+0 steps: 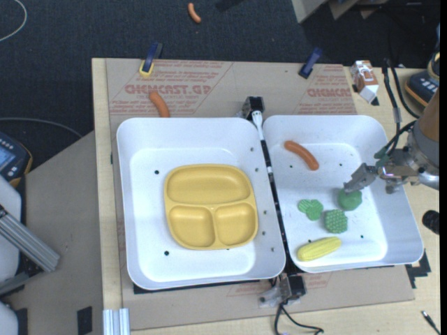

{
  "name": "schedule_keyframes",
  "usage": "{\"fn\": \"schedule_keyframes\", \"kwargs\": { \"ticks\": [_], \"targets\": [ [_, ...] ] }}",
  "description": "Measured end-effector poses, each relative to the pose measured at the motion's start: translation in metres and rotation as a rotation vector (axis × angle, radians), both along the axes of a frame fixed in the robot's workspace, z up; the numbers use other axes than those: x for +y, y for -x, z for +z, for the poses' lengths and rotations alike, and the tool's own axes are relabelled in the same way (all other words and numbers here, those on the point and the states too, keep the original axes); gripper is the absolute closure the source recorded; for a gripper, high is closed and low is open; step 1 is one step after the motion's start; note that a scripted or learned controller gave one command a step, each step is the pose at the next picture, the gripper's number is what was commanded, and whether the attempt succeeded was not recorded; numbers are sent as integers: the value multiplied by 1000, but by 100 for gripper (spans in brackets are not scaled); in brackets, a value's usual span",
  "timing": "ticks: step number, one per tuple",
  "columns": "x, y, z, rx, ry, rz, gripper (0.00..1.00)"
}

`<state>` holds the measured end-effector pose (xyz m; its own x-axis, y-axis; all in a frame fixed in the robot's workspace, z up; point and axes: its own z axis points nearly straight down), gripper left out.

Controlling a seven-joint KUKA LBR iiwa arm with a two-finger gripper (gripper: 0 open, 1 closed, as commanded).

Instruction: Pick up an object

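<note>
The claw (355,184) sits low in the right bin (398,239), reaching in from the right, its tip right at a round green piece (350,200) — touching or just above its upper edge, I judge. Whether the claw is released or clenched I cannot tell; the slant hides that. The green piece lies just below and slightly left of the tip, so the coming move turns on a short drop. A second green piece (335,220) and a leafy one (310,209) lie further left, the corn (319,248) nearer the front wall.
</note>
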<state>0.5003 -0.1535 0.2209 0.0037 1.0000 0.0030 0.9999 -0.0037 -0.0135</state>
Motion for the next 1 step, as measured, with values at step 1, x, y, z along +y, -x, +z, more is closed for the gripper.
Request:
{"fn": "schedule_keyframes", "kwargs": {
  "ticks": [1],
  "targets": [
    [0, -3, 6, -13, 3, 4, 0]
  ]
}}
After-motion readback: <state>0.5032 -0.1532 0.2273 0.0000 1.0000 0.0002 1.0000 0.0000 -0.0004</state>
